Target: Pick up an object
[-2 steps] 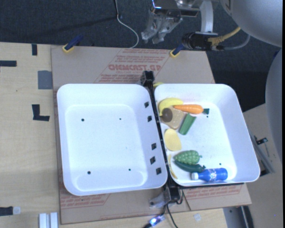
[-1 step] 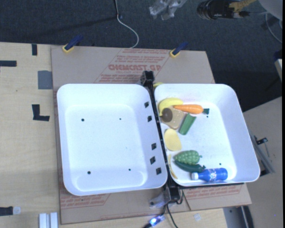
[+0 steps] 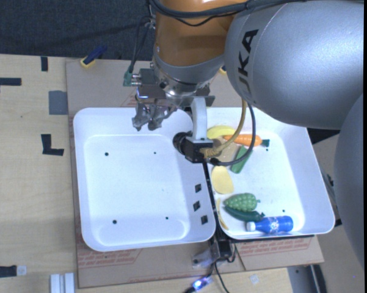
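Observation:
My gripper (image 3: 148, 123) hangs over the far edge of the left bin (image 3: 91, 182), open with nothing between its fingers. The objects lie in the right bin (image 3: 305, 182). A yellow banana-shaped piece (image 3: 220, 132) and an orange carrot (image 3: 248, 140) sit at the far side. An olive-green piece (image 3: 239, 160) lies just nearer than them. A pale yellow oval (image 3: 222, 179) lies near the divider. A bumpy green cluster (image 3: 242, 201), a dark green piece (image 3: 249, 215) and a blue bottle (image 3: 272, 225) lie near the front. My gripper is left of all of them.
The big grey arm with its orange band (image 3: 195, 17) covers the upper right of the view and the right bin's far corner. A white bracket with a black round part (image 3: 189, 145) and cables hangs over the divider between the bins. Brown cardboard (image 3: 110, 84) underlies both bins.

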